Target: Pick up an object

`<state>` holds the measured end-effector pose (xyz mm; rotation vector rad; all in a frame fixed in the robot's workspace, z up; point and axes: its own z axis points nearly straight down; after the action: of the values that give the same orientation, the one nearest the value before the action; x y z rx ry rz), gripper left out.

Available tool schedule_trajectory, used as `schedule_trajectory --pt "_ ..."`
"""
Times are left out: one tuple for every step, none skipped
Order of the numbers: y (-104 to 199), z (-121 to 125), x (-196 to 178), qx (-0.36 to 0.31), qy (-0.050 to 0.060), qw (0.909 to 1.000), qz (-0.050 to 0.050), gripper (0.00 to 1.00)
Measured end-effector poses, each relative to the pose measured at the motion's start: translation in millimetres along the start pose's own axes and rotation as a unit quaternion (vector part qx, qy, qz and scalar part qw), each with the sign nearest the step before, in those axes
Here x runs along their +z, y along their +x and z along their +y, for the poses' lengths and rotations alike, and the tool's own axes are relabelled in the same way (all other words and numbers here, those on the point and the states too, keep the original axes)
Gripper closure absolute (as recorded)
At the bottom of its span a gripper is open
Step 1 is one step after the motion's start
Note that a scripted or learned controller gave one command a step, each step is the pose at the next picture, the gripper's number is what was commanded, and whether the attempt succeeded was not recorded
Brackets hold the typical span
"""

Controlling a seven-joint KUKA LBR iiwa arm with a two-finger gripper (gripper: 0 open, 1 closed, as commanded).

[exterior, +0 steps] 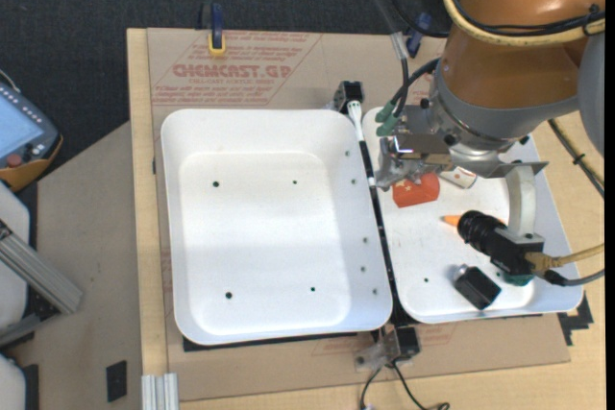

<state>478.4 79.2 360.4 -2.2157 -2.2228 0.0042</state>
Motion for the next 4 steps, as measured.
schedule_trajectory --pt "16.3 9.6 -152.4 0.0 -0.012 0.9999 0.002 1.0" --pt "-43.2 55.8 -109.9 0.005 0.0 1.0 -0.001 1.0" --pt "-49.4 54.2 73.0 0.003 0.005 1.0 -0.001 1.0" --pt "-13.9 47.6 -12.4 0.0 -0.005 1.0 0.0 1.0"
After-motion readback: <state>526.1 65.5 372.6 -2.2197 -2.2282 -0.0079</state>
